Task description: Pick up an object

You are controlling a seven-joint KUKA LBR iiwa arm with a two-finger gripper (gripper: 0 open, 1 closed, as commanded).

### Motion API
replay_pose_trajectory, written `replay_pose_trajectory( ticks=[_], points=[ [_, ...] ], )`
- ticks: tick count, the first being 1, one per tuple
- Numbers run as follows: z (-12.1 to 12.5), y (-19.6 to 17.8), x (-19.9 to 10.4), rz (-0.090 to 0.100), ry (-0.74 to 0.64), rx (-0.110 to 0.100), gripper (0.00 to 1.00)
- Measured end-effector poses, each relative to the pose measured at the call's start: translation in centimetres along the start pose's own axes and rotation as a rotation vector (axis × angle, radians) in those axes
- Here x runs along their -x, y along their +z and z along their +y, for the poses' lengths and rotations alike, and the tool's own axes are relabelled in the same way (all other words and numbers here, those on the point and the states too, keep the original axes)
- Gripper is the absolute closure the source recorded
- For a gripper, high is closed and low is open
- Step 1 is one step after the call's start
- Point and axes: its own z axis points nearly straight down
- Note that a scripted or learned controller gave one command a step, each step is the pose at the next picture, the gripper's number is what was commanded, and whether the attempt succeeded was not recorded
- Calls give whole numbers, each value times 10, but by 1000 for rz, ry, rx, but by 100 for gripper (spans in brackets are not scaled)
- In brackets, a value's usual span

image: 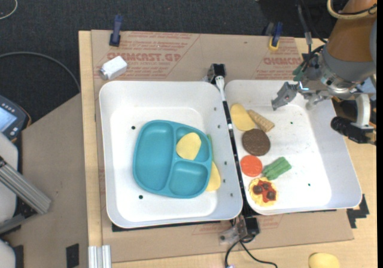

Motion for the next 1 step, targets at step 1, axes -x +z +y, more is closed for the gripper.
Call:
replay_pose_trajectory(
  ticks=[1],
  points=[
    [-85,21,-91,6,-7,-11,0]
  ],
)
